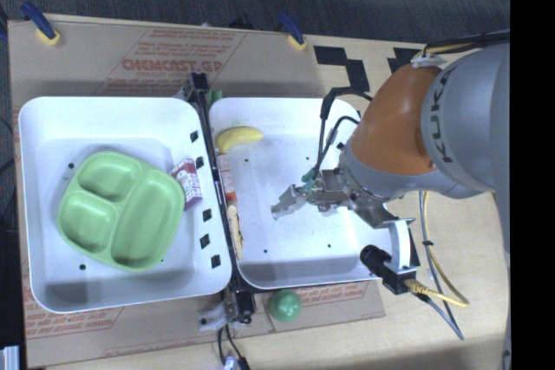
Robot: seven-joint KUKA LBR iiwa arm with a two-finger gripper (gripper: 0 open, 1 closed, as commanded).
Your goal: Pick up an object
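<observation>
Hand [290, 202] hangs over the middle of the right bin [260, 273]; whether it is open or closed cannot be told. Banana [238, 137] lies at that bin's far left corner, well apart. Green plate [121, 209] fills the left bin [43, 290].

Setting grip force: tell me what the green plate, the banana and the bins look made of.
Green plate: likely moulded plastic, matte, with three smooth rounded compartments. Banana: too small to tell whether real or a plastic toy; smooth, even yellow. Bins: seemingly thin formed plastic, white, slightly glossy, with rounded corners and soft rims.
</observation>
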